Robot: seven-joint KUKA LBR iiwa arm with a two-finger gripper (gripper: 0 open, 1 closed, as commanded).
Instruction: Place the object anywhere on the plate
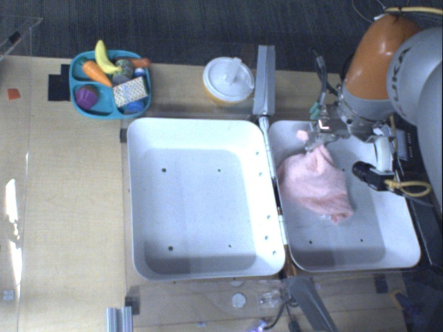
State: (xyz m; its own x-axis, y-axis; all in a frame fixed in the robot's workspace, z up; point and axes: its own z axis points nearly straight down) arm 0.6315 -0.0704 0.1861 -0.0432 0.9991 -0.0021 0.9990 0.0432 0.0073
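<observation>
The pink cloth point(315, 185) lies crumpled in the right bin point(387, 254), up against the wall that this bin shares with the left bin point(194, 192). It looks soft, light and limp, so I judge it will sag and trail when lifted, and one pinched fold may slide free of the rest. The best place to take hold seems to be the raised bunch at the cloth's far end, where the folds stand up from the bin floor and give some thickness to bite on; the flatter near end offers little to grip.

The gripper point(322, 131) sits right at that far end, reaching in from the side away from the left bin, and its tip appears to touch or dip into the top folds of the cloth. Whether it is released or clenched I cannot tell, since the tip is small and tangled with the pink folds, so I cannot say that it has the cloth.

A blue tray of toy food point(78, 108) and a round white lid point(228, 79) stand on the bench beyond the left bin
</observation>
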